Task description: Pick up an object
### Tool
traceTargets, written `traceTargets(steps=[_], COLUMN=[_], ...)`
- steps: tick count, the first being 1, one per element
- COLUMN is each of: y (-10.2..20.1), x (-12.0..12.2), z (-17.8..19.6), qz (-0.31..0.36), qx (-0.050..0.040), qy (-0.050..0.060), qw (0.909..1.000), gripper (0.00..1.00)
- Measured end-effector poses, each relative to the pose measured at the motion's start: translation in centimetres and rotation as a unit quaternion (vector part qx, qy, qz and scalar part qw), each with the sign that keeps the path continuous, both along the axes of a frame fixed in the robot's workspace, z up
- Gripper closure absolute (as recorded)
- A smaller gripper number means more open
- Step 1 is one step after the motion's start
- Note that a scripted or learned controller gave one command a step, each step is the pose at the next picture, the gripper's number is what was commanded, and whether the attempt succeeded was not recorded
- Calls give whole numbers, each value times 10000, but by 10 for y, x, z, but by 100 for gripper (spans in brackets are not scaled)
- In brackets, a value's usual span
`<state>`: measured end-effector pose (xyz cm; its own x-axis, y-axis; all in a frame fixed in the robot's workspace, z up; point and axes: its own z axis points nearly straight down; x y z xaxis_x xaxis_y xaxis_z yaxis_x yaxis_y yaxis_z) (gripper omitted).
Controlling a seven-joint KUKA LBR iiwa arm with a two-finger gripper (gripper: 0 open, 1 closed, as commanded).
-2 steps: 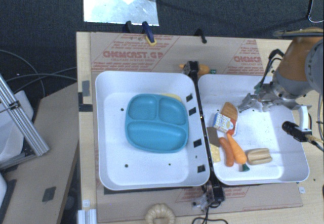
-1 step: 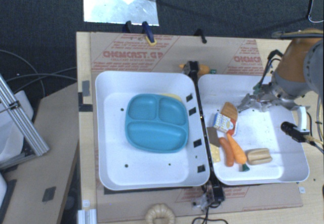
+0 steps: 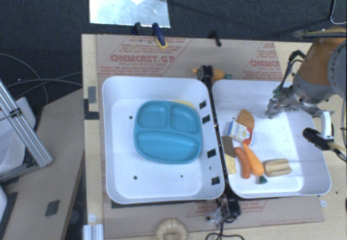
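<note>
Dark carpet surrounds the bench, and we see a brown cardboard sheet [image 3: 162, 52] printed with red lettering lying under two shallow white plastic bins. Towards the left of the frame, the left bin [image 3: 116, 125] holds a smooth turquoise plastic plate with three compartments [image 3: 167, 131], rounded at its corners; a sliver of something pale yellow shows behind its upper edge. Right of centre, the right bin [image 3: 314, 176] carries a small cluster of toy food in its lower left part: a tan, bread-slice-shaped piece [image 3: 246, 119] lies uppermost, touching a small white and blue printed carton [image 3: 239, 131] just below it. Below these we find two glossy orange toy carrots [image 3: 249, 161] side by side, and just right of them a beige hot-dog bun [image 3: 277, 167]. A flat pale yellow piece [image 3: 231, 165] sits left of the carrots.

At the upper right of that bin, the grey arm with its orange band [image 3: 321, 68] reaches in. Its metal gripper [image 3: 274, 110] hangs over bare white bin floor, well apart from the food; we see nothing between its fingers, and we cannot tell how far they are spread.
</note>
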<state>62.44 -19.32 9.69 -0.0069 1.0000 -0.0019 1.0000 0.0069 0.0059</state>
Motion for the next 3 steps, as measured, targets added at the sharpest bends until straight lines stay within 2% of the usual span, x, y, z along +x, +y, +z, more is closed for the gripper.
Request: traceTargets(steps=[1, 2, 3], y=[4, 0, 0], x=[-2, 0, 2], z=[45, 109, 129], qz=[-12, -7, -4], qx=[5, -1, 3], qy=[6, -6, 4], qw=[10000, 10000, 10000], gripper=[100, 100, 100])
